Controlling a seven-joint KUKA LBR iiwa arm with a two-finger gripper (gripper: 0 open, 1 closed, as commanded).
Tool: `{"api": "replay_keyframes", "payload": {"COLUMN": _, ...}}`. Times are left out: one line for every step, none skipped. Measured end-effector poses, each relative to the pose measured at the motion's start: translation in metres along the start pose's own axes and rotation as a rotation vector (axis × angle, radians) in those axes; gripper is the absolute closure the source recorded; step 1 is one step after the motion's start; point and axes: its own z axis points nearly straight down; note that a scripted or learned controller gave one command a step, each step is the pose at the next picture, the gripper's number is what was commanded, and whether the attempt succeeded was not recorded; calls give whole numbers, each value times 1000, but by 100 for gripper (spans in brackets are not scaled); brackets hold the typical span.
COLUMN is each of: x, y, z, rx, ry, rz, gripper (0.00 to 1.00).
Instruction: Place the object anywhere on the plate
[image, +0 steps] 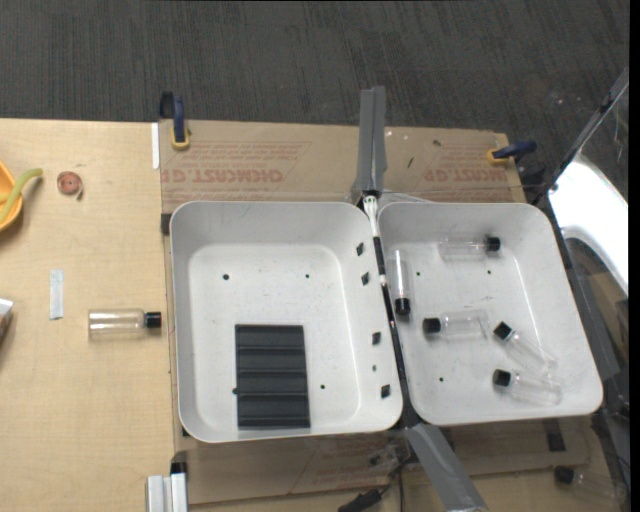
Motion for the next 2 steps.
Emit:
{"api": "replay_keyframes", "payload": {"x": 64, "y": -18, "z": 0, "rx": -1, "ry": 1, "rz": -2, "gripper": 0}}
{"api": "replay_keyframes", "payload": {"x": 70, "y": 14, "z": 1, "rx": 0, "ry": 0, "rz": -7, "gripper": 0}}
